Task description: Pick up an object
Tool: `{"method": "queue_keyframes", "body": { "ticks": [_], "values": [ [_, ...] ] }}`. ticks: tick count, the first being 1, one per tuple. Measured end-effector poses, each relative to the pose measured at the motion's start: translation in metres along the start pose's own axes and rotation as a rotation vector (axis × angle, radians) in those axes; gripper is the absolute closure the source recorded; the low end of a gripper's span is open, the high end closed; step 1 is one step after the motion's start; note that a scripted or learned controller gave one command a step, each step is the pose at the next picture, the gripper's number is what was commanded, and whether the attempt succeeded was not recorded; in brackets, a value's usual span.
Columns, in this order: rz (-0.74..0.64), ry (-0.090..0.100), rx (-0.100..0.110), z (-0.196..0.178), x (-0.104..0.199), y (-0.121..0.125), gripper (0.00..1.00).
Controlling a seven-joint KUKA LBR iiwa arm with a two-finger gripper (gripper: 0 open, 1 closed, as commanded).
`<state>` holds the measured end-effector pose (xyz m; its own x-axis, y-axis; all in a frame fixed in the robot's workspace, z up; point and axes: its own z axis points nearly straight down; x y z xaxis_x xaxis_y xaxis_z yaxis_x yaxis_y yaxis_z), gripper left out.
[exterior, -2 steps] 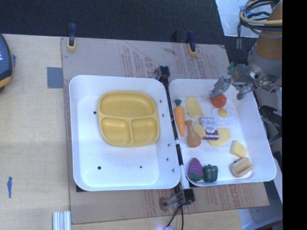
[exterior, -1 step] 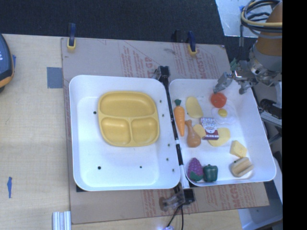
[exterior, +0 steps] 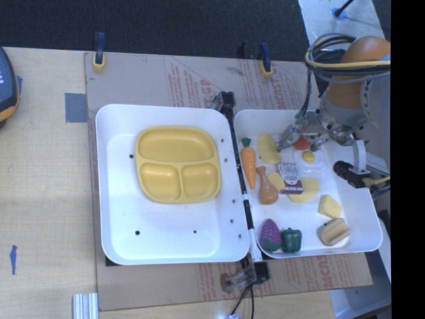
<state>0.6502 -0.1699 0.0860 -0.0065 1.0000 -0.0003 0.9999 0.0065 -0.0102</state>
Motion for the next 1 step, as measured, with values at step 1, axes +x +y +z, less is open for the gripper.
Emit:
{"method": "queue_keyframes", "body": {
  "ticks": [1],
  "values": [
    [0.005, -0.001, -0.01, -0.0068, -0.0279, 0.0061, 0.0]
  ]
}}
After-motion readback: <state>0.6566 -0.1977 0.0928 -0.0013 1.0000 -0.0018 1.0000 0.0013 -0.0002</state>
